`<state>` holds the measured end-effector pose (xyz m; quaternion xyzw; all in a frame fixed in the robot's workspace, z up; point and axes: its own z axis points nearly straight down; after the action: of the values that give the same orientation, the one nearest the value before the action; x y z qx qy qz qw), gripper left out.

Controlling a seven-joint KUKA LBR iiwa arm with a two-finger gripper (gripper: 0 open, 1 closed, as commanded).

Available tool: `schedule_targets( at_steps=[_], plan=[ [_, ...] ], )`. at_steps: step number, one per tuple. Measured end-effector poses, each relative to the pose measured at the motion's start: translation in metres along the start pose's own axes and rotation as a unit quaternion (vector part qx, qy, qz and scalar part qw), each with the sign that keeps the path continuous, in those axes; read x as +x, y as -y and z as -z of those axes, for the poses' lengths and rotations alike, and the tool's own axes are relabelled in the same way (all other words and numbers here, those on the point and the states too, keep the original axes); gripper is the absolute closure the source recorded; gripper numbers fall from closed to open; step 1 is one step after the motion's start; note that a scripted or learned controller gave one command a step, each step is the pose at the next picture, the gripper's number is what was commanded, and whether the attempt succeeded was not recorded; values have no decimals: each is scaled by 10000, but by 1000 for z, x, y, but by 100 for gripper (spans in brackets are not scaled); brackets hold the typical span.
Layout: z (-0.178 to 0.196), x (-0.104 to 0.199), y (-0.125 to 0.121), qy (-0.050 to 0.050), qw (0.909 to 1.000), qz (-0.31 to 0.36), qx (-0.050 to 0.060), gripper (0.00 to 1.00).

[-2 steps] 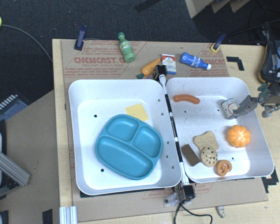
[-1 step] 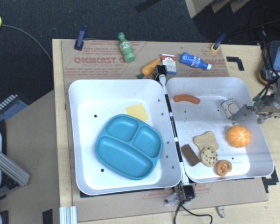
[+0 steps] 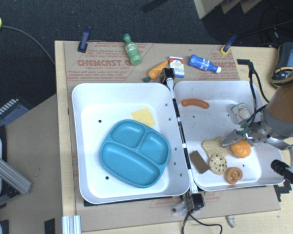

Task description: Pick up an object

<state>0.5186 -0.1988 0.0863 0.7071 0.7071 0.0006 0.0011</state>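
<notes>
The grey arm (image 3: 282,112) is reaching in from the right over the right bin (image 3: 219,89); its gripper (image 3: 239,141) is hanging low near the bin's right side, just above an orange fruit (image 3: 241,149); how the tool's tips are standing cannot be told, since the metal parts are blurring into the fruit; the fruit is lying on the bin floor, touching or nearly touching the gripper. In the same bin, a sausage (image 3: 195,103) is lying near the top, well apart from the gripper; a tan slice of bread (image 3: 213,146) is sitting just left of the fruit; a speckled cookie (image 3: 218,164) and a brown bar (image 3: 199,161) are lying below it; a small doughnut (image 3: 233,175) is resting near the front edge. The left bin (image 3: 88,99) is bearing a blue 3-compartment plate (image 3: 134,152) and a yellow cheese slice (image 3: 143,116) beside it. Behind the 2 bins, on the board, a green bottle (image 3: 132,49), a carrot (image 3: 157,70), a small carton (image 3: 176,66) and a blue bottle (image 3: 204,64) are lying.
</notes>
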Motion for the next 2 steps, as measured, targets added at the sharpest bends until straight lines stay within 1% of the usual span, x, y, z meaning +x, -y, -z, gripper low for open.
schedule_targets(
  at_steps=[1, 2],
  plan=[
    [11, 0, -1, 8, 10000, -4, -25, 100],
    [4, 54, -31, 26, 10000, 6, -75, 100]
  ],
)
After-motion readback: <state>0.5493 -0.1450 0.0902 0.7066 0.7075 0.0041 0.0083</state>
